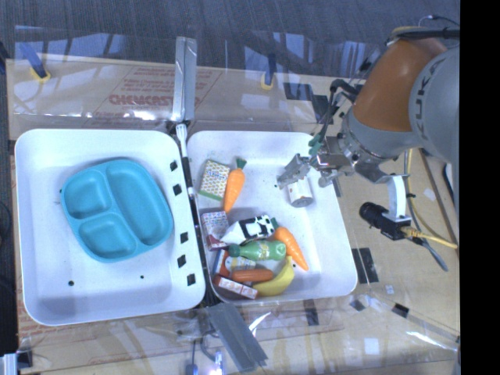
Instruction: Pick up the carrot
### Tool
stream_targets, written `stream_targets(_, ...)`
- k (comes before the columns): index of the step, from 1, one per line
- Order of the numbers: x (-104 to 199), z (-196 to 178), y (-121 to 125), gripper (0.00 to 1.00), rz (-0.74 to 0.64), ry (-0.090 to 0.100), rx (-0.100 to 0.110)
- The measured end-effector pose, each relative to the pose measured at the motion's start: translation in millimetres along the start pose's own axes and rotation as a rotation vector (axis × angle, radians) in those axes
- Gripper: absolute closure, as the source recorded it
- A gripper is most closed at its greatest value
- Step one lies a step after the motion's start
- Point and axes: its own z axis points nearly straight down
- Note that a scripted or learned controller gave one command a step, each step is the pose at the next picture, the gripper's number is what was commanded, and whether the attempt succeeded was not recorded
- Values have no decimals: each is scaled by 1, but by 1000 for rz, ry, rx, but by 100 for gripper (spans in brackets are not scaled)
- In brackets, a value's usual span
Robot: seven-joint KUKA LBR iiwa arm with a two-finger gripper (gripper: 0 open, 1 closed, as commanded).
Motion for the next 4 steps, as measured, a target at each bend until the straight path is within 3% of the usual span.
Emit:
stream_targets(1, -43, 77, -43, 0, 91, 0, 0)
stream_targets(2, -27, 148, -56, 0, -131, 0, -3)
stream_targets(3, -27, 138, -56, 100, -135, 0, -2)
stream_targets(4, -13, 52, -49, 100, -228, -1, -5)
